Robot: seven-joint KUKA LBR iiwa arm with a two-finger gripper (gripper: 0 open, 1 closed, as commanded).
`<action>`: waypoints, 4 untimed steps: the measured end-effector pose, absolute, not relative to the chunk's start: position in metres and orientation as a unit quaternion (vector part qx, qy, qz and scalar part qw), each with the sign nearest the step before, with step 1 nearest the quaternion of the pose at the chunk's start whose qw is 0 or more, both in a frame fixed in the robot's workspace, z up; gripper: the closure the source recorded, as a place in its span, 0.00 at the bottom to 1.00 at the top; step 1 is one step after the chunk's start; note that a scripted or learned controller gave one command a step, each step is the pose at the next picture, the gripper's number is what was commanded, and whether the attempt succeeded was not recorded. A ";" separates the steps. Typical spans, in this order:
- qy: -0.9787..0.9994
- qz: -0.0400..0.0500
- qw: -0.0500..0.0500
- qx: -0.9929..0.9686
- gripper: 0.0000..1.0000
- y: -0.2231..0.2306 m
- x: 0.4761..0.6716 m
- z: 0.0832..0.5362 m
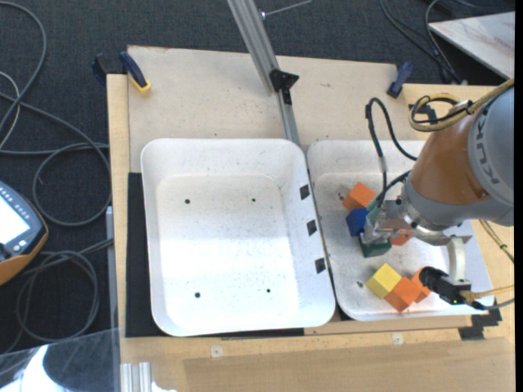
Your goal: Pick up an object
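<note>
My gripper (378,233) hangs low in the right bin (343,300), under the grey and orange wrist. It is right over a green block (375,249), with a blue block (355,221) touching its left side. An orange cube (359,195) lies just behind the blue one. A small red piece (400,238) peeks out at the gripper's right. Nearer the front lie a yellow block (382,281) and an orange block (404,294), side by side. The arm hides the bin's right part.
The left bin (149,162) stands beside the right one, their rims meeting in the middle. A slanted metal pole (260,43) ends at the bench behind the bins. Blue clamps (133,70) grip the board's back corners. Cables (377,137) trail along the arm.
</note>
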State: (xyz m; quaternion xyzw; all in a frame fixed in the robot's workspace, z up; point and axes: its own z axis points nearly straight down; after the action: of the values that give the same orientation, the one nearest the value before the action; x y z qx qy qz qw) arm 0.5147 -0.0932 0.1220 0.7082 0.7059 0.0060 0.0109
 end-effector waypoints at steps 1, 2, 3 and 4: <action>0.708 0.002 0.002 0.707 1.00 -0.098 0.518 0.166; 0.708 0.002 0.004 0.707 1.00 -0.103 0.519 0.229; 0.708 0.000 0.001 0.707 1.00 -0.103 0.520 0.228; 0.709 0.001 -0.002 0.705 1.00 -0.044 0.526 0.222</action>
State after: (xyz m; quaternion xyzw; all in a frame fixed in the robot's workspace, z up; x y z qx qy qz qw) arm 0.5262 -0.0437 0.2224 0.7048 0.7094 0.0006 -0.0017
